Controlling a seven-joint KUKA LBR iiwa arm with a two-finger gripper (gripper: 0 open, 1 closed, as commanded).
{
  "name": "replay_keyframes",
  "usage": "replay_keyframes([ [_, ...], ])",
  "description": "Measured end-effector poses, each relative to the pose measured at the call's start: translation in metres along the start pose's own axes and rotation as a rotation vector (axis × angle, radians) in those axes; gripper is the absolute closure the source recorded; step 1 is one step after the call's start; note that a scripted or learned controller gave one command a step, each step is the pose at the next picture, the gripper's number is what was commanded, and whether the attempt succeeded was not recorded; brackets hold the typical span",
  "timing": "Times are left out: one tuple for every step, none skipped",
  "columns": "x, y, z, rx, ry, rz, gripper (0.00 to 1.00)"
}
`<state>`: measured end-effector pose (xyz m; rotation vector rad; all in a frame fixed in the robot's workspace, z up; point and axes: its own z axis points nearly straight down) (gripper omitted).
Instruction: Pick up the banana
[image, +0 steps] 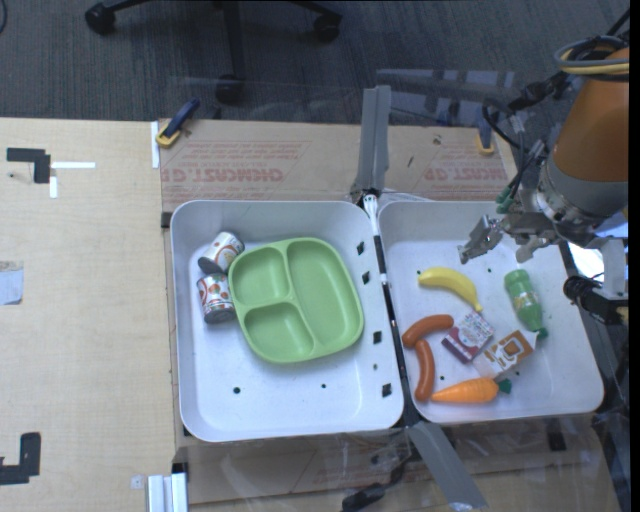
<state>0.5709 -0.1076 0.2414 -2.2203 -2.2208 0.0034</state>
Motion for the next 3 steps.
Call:
replay_keyframes([
  [0.001,0.021,0.149,-0.004,0.000,-0.200,0.00],
  [0.000,0.021,0.140,-0.004,-0.001,-0.196,1.00],
  [0.060,0.020,0.050,-0.002,-0.001,-0.219,1.00],
])
